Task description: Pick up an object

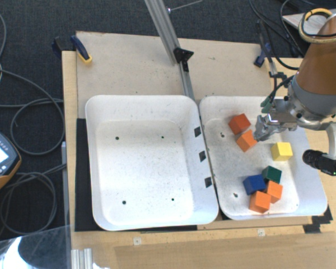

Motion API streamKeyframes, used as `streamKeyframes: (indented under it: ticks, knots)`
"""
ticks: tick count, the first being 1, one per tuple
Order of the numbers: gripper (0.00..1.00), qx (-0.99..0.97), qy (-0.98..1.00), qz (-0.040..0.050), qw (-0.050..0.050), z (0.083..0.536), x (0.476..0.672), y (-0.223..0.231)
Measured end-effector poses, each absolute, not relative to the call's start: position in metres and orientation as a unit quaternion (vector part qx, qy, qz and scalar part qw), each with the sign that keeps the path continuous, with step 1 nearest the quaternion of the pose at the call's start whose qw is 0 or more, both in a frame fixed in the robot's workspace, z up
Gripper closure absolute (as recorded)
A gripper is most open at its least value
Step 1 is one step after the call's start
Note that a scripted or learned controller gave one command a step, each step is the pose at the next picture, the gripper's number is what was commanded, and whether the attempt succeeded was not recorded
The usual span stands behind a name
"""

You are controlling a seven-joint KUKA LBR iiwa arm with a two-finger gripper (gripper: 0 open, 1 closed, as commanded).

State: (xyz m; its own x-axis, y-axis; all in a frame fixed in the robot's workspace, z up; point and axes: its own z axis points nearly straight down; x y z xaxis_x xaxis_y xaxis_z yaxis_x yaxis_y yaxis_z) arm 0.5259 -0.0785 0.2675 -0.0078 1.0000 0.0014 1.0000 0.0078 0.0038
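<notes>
Nearest the camera, at the front of the right-hand shallow white plastic bin (308,198), sits a tight cluster of four small cubes: an orange cube (260,201) at the front, a second orange cube (275,190) just behind it, a blue cube (254,184) to their left, and a dark green cube (272,174) touching the rear of the group. The left-hand shallow white plastic bin (101,150) lies alongside, its rims meeting the right bin's along the centre.

Further back in the right bin, a yellow cube (281,150) rests alone on the floor, just below and to the right of the gripper.

The two-finger metal gripper (262,130) hangs low over the middle of the right bin, reached in from the right beneath the orange band of the grey arm (320,60). An orange cube (246,141) lies tilted immediately left of and below the fingertips, touching or very nearly touching them; whether it sits between the fingers cannot be told, and neither can the state of the fingers. Another orange cube (239,123) lies just beyond it, near the gripper's left side.

Farthest back, a slanted grey metal rail (167,29) crosses the wooden bench (129,66).
</notes>
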Motion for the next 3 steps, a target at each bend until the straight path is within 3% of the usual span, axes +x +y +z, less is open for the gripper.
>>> streamKeyframes:
  ticks: [3]
  knots:
    - [1.0, 0.705, 0.709, 0.0013, 0.0, 0.23, 0.588, 0.068]
